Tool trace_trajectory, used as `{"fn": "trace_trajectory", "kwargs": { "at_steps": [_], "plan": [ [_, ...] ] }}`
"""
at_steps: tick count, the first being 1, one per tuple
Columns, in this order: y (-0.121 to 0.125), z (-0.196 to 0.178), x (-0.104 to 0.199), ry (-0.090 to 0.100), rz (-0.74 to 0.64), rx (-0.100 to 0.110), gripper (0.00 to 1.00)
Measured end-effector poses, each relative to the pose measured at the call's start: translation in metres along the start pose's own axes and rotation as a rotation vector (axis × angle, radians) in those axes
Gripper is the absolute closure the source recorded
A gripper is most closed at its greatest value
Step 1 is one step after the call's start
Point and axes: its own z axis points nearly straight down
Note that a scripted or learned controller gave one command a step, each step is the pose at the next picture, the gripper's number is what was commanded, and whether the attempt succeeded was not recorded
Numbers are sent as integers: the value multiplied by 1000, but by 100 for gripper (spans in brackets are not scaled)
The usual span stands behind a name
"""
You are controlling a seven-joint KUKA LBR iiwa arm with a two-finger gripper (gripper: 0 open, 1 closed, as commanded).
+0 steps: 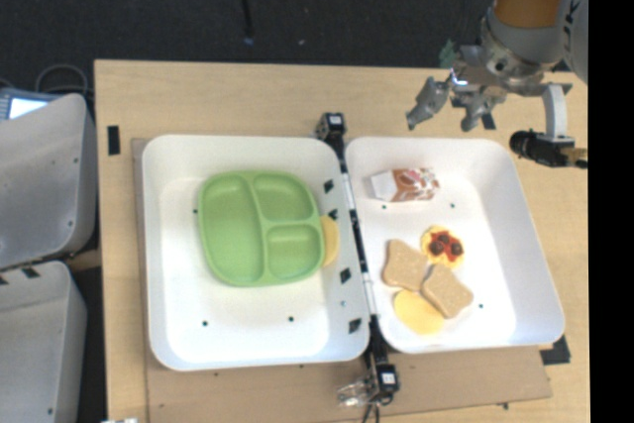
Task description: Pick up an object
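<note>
On my far left, a green divided tray [262, 228] lies in the left bin [168, 332]. The right bin [515, 302] holds a wrapped snack [404, 183], a red-topped pastry [443, 244], two bread slices [427, 278] and a yellow disc [417, 314]. My claw [454, 109] hangs spread and empty above that bin's far rim.

Green divided tray [262, 229], tan bread slices [428, 278], white bins [158, 312].
</note>
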Motion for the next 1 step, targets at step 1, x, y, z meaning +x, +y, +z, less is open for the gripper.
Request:
{"fn": "trace_trajectory", "kwargs": {
  "at_steps": [1],
  "plan": [
    [1,-8,0,0,-1,-12,0]
  ]
}}
